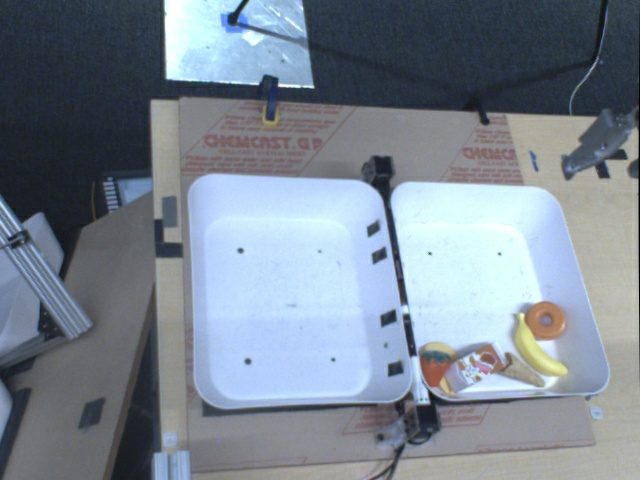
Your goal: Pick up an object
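Seen from above at a slant, a pale wooden surface (165, 148) carries a brown cardboard sheet with red printing (300, 133), and on it two shallow white plastic bins sit side by side, touching along a row of black clips (385, 288).

At about two o'clock, at the right edge, a grey metal gripper (598, 143) hangs over the surface's far right corner, well apart from the bins; whether its fingers are open or closed cannot be told. A thin cable (590, 73) runs up from near it. At twelve o'clock a square silver foil sheet (238, 26) lies on dark carpet. At nine o'clock stands a slanted aluminium rail (35, 268).

The left white bin (200, 298) has bare flooring. In the right white bin (560, 248), objects cluster along the near wall toward five o'clock: a yellow banana (536, 348), an orange ring-shaped doughnut toy (546, 319) touching its upper end, a red and white packet (472, 368), a small brown cone-like piece (522, 373), and a round orange and green toy (436, 360).
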Motion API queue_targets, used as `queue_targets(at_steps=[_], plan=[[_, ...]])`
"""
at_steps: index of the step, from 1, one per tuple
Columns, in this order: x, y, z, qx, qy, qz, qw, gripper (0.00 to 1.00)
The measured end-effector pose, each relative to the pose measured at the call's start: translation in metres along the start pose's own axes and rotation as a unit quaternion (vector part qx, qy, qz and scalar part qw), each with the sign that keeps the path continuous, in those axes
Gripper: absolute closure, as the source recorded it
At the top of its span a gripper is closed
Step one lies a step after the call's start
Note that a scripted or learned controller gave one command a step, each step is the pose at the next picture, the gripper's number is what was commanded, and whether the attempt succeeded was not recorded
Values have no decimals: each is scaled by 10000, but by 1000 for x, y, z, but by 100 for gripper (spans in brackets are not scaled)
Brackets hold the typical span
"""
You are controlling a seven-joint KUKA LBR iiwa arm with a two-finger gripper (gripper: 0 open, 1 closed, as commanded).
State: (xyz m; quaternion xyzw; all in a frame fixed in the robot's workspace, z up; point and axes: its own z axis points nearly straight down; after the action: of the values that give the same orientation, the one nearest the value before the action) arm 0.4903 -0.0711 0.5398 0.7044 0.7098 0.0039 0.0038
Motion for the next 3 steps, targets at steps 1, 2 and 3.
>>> queue_targets(at_steps=[1,2,3], plan=[[65,-3,4,36,5,-16,10000,0],[125,-3,5,40,10,-14,10000,0],[182,-3,5,43,12,-11,10000,0]])
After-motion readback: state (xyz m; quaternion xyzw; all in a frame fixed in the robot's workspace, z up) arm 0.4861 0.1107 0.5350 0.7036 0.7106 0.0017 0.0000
